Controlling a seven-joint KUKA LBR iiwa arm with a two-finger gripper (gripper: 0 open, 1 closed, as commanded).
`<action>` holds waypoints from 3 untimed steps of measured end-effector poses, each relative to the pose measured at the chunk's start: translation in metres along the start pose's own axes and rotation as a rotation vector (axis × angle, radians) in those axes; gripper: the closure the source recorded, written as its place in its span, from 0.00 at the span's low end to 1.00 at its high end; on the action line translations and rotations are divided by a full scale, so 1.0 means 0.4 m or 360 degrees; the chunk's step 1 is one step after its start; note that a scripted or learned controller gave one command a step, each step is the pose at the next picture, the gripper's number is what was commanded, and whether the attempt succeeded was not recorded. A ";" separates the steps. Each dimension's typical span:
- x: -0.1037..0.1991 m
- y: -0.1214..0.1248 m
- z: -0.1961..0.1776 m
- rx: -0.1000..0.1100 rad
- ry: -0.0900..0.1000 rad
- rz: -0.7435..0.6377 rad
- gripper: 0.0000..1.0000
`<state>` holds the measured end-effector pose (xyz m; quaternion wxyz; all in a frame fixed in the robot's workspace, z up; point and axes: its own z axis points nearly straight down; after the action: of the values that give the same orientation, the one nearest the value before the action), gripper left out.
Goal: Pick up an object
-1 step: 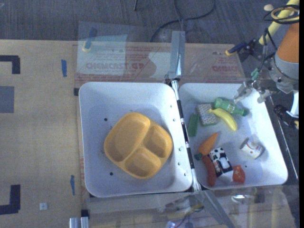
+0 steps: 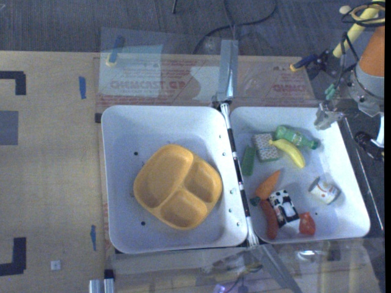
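While the tool (image 2: pixel 324 116) hovers top-right, the banana (image 2: pixel 289 152) lies down-left — apart.

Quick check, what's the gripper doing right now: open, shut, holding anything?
Gripper: over the far right corner of the right bin; cannot be told whether open or shut. Nothing visibly held; the banana and green bottle lie in the bin.

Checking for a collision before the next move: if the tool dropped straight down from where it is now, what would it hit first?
Most likely the right bin's upper right corner. The tool hangs over that rim, so it could catch the edge or land on bare floor just inside. The green bottle lies further left. Height is hard to judge from this slanted view.
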<state>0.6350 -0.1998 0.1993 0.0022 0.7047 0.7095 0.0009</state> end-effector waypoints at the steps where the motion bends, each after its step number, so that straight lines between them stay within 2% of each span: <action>1: 0.001 0.000 0.000 0.0001 0.0000 -0.0001 0.00; 2: -0.032 -0.004 0.255 -0.0003 0.0004 -0.0091 0.00; 3: 0.002 0.059 0.284 0.0059 -0.0005 -0.0044 0.00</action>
<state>0.6592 -0.1990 0.0857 -0.0097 0.6948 0.7190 -0.0134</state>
